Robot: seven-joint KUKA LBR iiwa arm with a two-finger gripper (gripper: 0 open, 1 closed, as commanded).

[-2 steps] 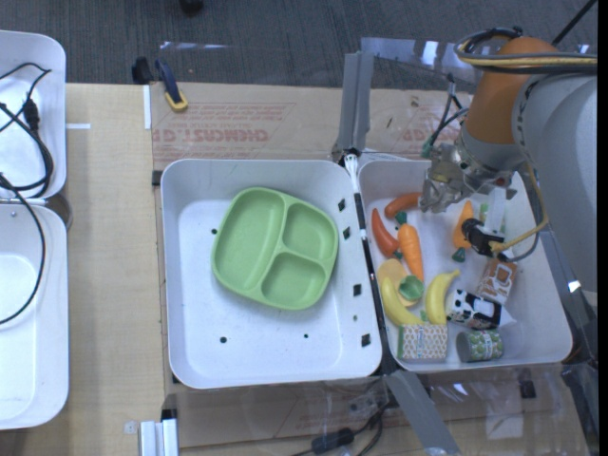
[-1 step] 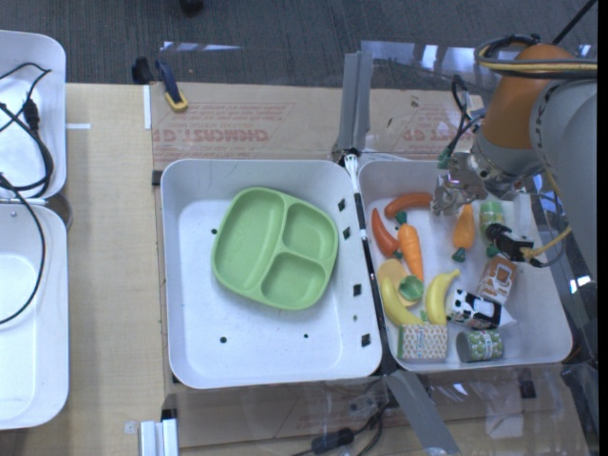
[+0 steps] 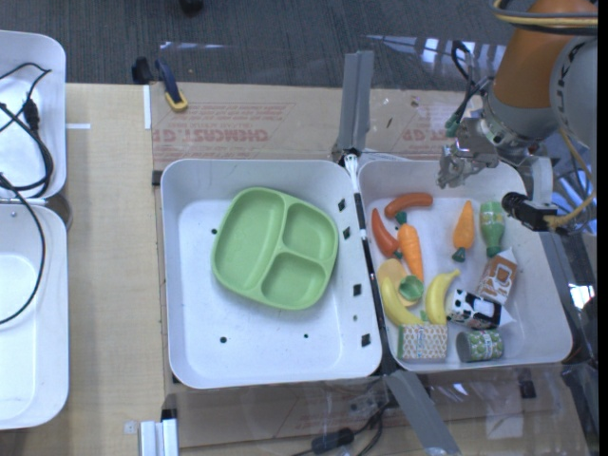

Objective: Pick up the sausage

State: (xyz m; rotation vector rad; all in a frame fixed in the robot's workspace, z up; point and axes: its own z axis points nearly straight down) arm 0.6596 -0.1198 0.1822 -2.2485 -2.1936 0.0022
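Observation:
The sausage (image 3: pixel 408 202), a short red-orange link, lies near the far left of the right bin (image 3: pixel 556 283), beside a red chili (image 3: pixel 383 233). My gripper (image 3: pixel 456 171) hangs above the bin's far edge, a little to the right of the sausage and behind it. It is open, with nothing between its fingers. It does not touch the sausage.
The right bin also holds carrots (image 3: pixel 409 245), bananas (image 3: pixel 437 297), a green bottle (image 3: pixel 492 228), a small carton (image 3: pixel 498 278), a can (image 3: pixel 480 345) and a box (image 3: pixel 424 342). A green divided plate (image 3: pixel 275 247) sits in the left bin (image 3: pixel 190 331). A grey post (image 3: pixel 356 103) stands between the bins.

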